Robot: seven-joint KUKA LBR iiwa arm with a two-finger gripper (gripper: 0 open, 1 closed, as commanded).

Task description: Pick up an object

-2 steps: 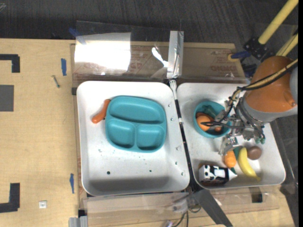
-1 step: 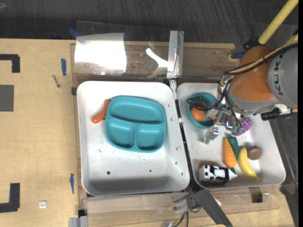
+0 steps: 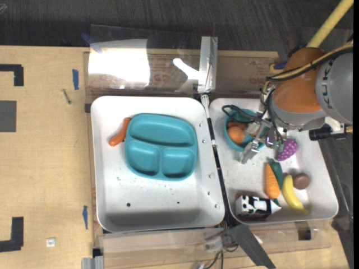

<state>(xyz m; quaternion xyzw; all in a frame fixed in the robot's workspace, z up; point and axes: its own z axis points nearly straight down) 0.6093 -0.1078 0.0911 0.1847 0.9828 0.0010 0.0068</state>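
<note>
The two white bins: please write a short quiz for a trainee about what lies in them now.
1. True or false: the teal three-compartment plastic tray lies in the right white bin.
2. Which lies nearest the yellow toy banana? A) orange toy carrot B) orange sausage-shaped toy C) black-and-white cow-patterned toy
3. Fill in: the gripper hangs over the ___ white bin.

Key: 1 false, it lies in the left white bin; 2 A; 3 right.
</note>
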